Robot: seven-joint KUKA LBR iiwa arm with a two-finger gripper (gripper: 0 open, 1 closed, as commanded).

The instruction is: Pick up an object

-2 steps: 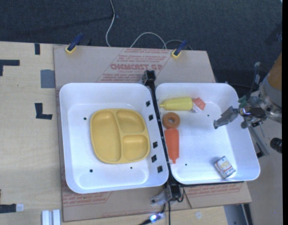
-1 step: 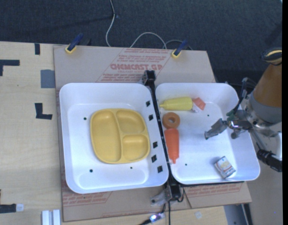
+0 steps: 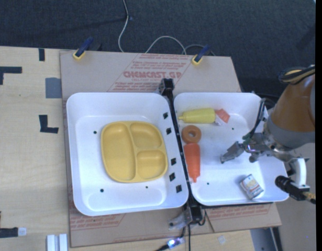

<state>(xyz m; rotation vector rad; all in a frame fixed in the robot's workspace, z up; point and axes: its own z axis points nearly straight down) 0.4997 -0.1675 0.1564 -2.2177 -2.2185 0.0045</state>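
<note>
While the carrot (image 3: 192, 162) lies apart, the tool (image 3: 231, 153) hangs over the right bin (image 3: 218, 190); its grip unclear

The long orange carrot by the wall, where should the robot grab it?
Probably around the middle of the long orange carrot, coming straight down. It lies flat, lengthwise along the right bin's left wall, so the fingers should close across its narrow width. That wall leaves little room, and the brown ring-shaped donut crowds its top end.
</note>
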